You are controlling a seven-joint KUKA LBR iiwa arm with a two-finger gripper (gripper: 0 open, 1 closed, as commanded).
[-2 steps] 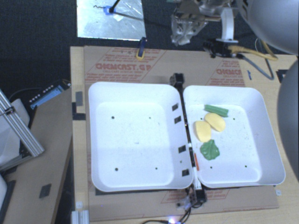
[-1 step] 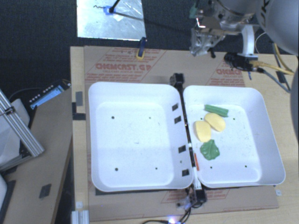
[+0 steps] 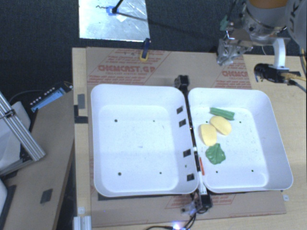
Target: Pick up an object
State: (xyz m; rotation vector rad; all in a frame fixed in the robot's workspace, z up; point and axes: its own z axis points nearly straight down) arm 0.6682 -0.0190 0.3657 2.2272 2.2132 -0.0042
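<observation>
Camera view, arm (image 3: 268,4) raised beyond right bin (image 3: 276,128)

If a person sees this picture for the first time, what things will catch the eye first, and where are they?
First come the coloured items clustered in the right bin: two yellow pieces touching each other, a green strip just behind them and a green leafy piece in front. Next, the arm's pincer hangs over the cardboard behind that bin. A shiny foil sheet lies on the dark floor at the far left.

2 white bins (image 3: 139,92); 2 yellow pieces (image 3: 208,134), 2 green pieces (image 3: 215,154), all four in the right bin (image 3: 268,128).
</observation>
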